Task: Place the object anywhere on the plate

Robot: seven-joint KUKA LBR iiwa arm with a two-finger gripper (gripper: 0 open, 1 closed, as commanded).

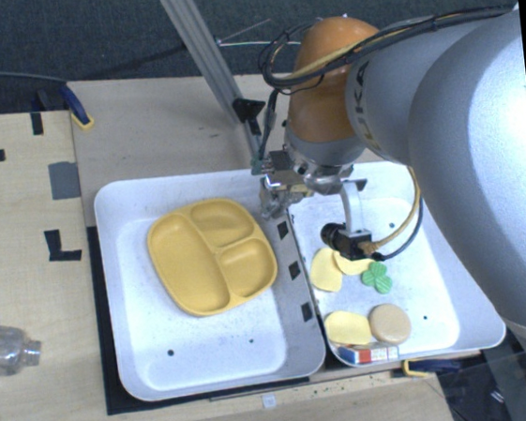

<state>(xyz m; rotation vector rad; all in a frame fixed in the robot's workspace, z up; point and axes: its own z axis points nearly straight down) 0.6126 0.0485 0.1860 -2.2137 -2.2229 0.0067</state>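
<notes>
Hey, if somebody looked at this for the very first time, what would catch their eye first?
The big yellow plate in the left bin stands out first against the white. Next comes the bulky grey arm with its orange band, reaching in from the right, its gripper near the divide between the bins. Small bits lie in the right bin: yellow pieces, a green piece, a tan disc.

Grey arm [467,134] from right, gripper [277,197] pointing down
</notes>
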